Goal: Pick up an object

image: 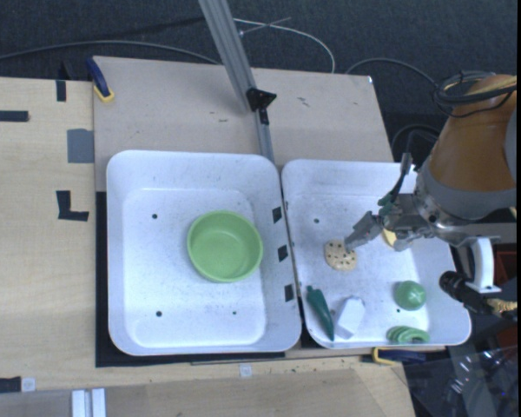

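In the right bin (330,185) lie a tan cookie-like disc (339,255), a green ball (409,294), a white block (350,315), a dark green stick-shaped piece (319,312) and a flat green ringed piece (406,334). My gripper (362,233) reaches in from the right and hangs just right of and above the tan disc, its grey fingers pointing down-left at it. Nothing shows between the fingers. A green bowl (225,246) sits in the middle of the left bin (139,189).
A grey pole (230,46) slants down from the top to the seam between the bins. Cables run over the dark floor behind the bench. The arm's orange band (478,142) looms over the right bin's right edge.
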`<state>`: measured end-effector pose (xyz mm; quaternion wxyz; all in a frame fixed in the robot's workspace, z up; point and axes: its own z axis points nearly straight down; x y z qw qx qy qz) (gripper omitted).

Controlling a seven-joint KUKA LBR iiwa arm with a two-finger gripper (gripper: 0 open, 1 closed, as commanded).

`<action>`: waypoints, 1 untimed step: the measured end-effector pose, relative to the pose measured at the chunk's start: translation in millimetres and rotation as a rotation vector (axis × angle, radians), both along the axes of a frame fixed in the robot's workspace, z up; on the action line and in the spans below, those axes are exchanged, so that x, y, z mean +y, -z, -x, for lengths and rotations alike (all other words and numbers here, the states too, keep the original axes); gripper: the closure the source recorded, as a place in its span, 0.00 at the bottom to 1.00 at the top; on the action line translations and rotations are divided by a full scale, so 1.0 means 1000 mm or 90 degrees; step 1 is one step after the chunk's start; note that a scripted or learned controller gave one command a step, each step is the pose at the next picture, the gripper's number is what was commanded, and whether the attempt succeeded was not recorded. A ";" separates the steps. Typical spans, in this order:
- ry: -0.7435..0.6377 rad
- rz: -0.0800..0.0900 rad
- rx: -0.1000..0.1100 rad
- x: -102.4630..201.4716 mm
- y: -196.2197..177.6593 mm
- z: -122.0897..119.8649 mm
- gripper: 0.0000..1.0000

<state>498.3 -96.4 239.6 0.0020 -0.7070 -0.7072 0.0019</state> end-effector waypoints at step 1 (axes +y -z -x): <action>0.000 -0.001 0.002 0.003 0.064 -0.002 0.00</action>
